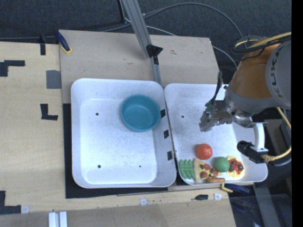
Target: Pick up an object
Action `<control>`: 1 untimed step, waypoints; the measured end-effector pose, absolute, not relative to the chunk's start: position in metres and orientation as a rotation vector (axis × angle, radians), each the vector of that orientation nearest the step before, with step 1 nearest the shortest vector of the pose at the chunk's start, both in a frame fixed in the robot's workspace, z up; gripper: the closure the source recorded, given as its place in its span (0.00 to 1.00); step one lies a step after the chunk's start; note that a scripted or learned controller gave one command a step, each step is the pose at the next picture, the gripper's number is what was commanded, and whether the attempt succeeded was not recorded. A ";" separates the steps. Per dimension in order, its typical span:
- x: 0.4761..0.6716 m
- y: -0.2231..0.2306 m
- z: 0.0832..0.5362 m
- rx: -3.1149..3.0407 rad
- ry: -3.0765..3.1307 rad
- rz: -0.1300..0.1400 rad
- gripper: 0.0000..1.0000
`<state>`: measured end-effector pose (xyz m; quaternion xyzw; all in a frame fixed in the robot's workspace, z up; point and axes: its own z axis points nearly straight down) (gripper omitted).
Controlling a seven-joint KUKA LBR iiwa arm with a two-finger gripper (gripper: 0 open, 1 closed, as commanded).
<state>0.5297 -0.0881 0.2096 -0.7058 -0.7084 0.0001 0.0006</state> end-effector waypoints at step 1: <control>0.524 -0.029 0.222 -2.215 -2.226 -0.002 1.00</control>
